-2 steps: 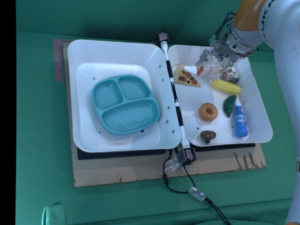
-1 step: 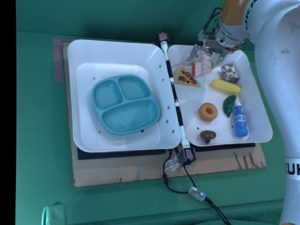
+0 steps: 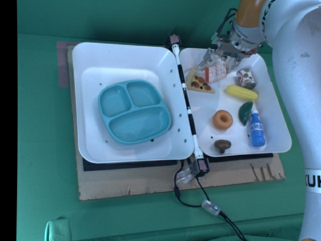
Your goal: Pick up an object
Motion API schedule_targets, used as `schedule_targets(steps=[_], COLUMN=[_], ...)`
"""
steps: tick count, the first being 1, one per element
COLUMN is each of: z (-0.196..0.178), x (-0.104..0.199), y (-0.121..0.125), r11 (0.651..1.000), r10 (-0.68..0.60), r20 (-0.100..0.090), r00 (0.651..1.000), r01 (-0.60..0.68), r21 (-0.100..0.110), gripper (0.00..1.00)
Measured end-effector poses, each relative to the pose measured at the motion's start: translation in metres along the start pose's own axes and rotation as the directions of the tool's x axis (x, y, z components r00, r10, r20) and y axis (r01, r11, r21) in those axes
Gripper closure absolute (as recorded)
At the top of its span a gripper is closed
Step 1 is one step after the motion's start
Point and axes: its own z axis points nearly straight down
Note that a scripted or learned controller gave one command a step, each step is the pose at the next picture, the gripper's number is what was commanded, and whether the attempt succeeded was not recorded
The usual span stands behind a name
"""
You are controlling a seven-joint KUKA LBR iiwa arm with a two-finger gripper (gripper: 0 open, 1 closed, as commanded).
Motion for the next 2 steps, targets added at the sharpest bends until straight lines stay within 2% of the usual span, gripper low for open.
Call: schedule_targets(steps=[2], z=[0.0011], x=[-0.0002], y=[-0.0003], r11=[1.0], r10=[0.001], r20=[-0.001], r00=[1.0], r01=[-0.001], r21=[0.001], gripper=[0.0])
